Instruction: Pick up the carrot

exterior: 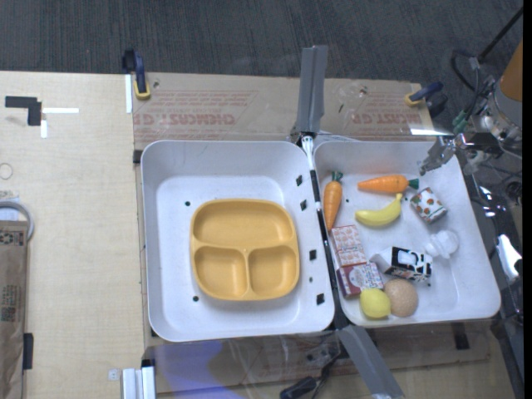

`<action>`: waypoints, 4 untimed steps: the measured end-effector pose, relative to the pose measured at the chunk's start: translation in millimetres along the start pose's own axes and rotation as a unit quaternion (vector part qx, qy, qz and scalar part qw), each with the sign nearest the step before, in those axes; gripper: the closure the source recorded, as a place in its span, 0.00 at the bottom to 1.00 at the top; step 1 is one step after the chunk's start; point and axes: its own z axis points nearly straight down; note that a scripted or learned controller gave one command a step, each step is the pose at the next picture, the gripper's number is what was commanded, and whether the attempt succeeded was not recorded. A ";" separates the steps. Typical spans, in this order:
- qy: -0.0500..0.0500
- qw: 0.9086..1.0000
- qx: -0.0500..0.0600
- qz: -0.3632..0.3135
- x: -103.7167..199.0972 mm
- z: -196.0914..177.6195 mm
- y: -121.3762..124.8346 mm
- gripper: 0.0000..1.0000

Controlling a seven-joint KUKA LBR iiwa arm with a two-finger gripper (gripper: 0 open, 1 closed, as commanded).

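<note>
Two orange carrots lie in the right bin (465, 306). One carrot (332, 202) stands lengthwise against the bin's left wall, its green top pointing to the far side. The other carrot (384, 184) lies crosswise near the far wall, green top to the right. My gripper (434, 158) hangs over the bin's far right corner, to the right of the crosswise carrot and apart from it. Nothing is seen in it.
Close by the carrots are a banana (379, 214), a small patterned can (426, 204), a white lump (442, 243), a black-and-white pack (410, 263), a red pack (349, 256), a lemon (375, 303) and a tan egg-like ball (401, 298). The left bin (166, 223) holds a yellow divided plate (208, 223).
</note>
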 end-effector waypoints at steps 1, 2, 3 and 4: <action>0.000 0.993 -0.001 -0.116 28.8 70.7 28.8 0.00; 0.000 0.952 0.000 -0.306 76.8 129.0 43.6 0.00; -0.001 0.952 -0.002 -0.305 75.5 118.0 44.9 1.00; -0.001 0.952 -0.002 -0.305 75.5 118.1 44.9 0.00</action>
